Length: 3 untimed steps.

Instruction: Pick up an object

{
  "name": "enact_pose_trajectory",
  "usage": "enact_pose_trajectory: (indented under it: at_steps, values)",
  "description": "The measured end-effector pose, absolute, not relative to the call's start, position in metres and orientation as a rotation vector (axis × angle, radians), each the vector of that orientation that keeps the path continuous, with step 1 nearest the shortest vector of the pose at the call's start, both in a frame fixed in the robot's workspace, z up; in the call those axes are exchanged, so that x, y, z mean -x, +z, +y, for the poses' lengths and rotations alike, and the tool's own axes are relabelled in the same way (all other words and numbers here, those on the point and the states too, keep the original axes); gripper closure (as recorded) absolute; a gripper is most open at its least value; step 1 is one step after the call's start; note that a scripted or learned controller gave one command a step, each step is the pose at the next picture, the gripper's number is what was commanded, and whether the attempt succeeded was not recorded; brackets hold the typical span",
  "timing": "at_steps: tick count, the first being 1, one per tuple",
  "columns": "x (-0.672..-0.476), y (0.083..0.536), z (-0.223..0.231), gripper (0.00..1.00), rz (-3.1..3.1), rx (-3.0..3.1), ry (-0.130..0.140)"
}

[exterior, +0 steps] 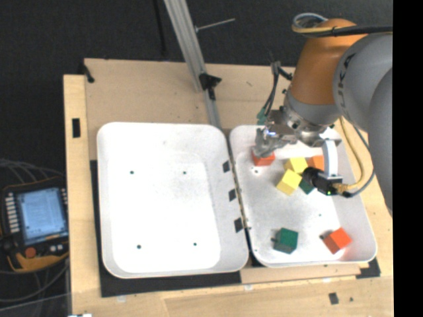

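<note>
The tool [266, 139] hangs low over the rear left corner of the right bin [360, 226], directly above an orange block [263, 158] that lies just under its tip near the bin's left wall. From this slanted view it is not possible to tell how the tool is set, or whether it touches the block. Behind it, the arm's orange band [317, 65] and grey wrist fill the upper right.

To the right of the orange block, 2 yellow blocks sit close together: one [297, 165] nearer the back and one [287, 183] just in front of it, the 2 nearly touching. A dark green block [307, 183] lies just beside the front yellow one, partly under a cable [360, 170] and a small fitting with a green light. A sliver of another orange piece [318, 160] shows next to the rear yellow block.

Toward the front of the same bin, well apart from that cluster, a green block [285, 240] rests near the front rim, and an orange block [336, 240] sits to its right.

The left bin [106, 177] lies alongside, its rim meeting the right bin's. Both rest on the wooden counter [79, 144]. A metal pole [188, 45] slants up from the counter's back, and a handheld control pendant [36, 220] sits off to the far left.
</note>
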<state>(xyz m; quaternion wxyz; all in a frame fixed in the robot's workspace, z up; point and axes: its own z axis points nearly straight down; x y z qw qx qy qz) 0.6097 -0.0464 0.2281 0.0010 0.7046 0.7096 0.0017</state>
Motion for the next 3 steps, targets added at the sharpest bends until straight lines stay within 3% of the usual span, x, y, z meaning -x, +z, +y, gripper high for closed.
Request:
enact_pose_trajectory:
  at_steps: [2,3]
  values:
    - [-0.643,0.226,0.042,1.0,2.226,-2.214,0.005]
    - [-0.672,0.232,0.095,1.0,2.228,-2.212,0.006]
